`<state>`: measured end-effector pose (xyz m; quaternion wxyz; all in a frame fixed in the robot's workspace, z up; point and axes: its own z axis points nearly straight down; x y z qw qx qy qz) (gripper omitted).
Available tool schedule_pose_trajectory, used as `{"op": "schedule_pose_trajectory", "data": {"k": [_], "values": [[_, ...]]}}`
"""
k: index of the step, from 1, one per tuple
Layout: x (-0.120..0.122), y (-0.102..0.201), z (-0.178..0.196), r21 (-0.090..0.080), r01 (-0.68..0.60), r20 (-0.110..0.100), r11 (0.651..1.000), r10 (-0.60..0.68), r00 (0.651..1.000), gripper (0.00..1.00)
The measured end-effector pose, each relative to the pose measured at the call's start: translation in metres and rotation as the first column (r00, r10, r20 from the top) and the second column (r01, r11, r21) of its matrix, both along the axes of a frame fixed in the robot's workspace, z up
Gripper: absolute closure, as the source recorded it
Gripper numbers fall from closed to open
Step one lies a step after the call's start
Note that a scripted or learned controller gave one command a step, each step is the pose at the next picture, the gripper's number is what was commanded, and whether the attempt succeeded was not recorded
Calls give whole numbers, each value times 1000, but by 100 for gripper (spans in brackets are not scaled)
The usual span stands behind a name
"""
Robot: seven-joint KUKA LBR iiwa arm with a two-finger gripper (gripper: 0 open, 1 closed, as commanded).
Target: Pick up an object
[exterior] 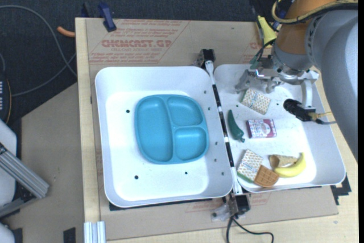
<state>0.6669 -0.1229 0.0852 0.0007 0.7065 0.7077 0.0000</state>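
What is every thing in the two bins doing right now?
blue divided plate: flat in the left bin, nothing on it.
gripper: low over the right bin.
checkered packet: lying just under the gripper.
pink packet: lying flat.
green pod: beside the divider.
banana: lying near the waffle.

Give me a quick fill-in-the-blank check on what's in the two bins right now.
1. The blue divided plate lies in the ____ bin.
2. The banana lies in the ____ bin.
3. The plate has ____ compartments.
4. The gripper hangs above the far end of the ____ bin.

Missing words: left; right; three; right
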Motion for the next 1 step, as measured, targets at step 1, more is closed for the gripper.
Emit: {"op": "schedule_pose_trajectory", "data": {"k": [1], "values": [[1,0,11,-2,-1,3,1000,1,1000,100]]}}
